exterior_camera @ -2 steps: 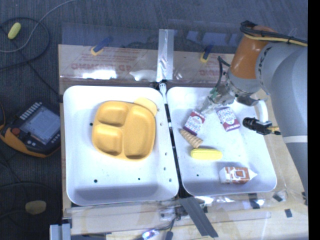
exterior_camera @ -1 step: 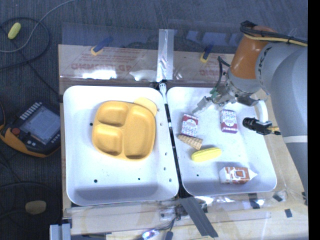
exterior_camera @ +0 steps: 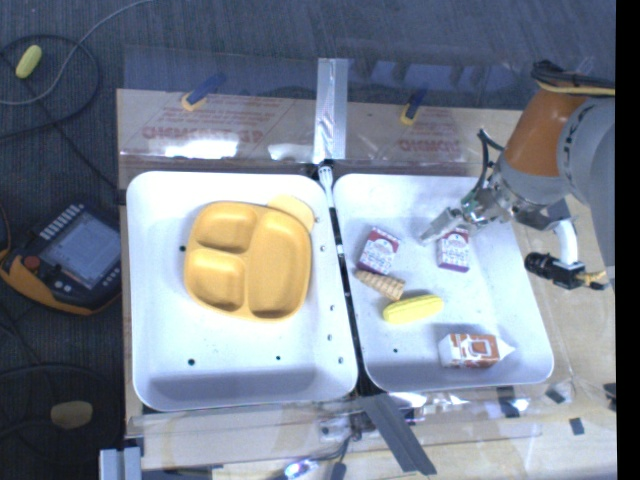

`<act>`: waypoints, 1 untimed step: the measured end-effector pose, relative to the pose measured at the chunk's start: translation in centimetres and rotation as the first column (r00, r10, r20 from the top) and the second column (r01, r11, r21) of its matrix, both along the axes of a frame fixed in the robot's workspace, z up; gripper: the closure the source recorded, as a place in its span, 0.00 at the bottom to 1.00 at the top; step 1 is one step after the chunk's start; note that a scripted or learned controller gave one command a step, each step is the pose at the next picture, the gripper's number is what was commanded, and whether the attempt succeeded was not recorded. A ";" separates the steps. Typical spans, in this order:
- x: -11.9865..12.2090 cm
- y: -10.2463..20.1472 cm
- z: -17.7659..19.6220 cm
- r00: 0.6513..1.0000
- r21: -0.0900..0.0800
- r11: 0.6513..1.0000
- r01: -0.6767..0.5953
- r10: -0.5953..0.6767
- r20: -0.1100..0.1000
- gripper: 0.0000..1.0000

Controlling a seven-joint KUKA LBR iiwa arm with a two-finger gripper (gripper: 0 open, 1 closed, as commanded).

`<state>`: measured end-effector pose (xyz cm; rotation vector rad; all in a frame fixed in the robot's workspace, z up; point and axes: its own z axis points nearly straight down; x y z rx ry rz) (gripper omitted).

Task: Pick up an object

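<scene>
Hovering over the right bin (exterior_camera: 520,308), the gripper (exterior_camera: 452,220) looks spread beside a red-and-white packet (exterior_camera: 454,250), print perhaps unreadable.

Left bin (exterior_camera: 150,368): one yellow compartment tray (exterior_camera: 248,258). Right bin (exterior_camera: 520,353): two small red-and-white cartons (exterior_camera: 378,251) (exterior_camera: 454,250), a waffle-textured biscuit (exterior_camera: 380,284), a yellow corn cob (exterior_camera: 412,309), an orange-and-white carton (exterior_camera: 474,349). Gripper (exterior_camera: 445,226) hovers just beside the upper-right carton.
</scene>
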<state>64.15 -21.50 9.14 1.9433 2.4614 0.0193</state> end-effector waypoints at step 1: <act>-0.1 -0.2 0.7 1.000 -0.005 1.000 0.002 -0.002 0.000 1.00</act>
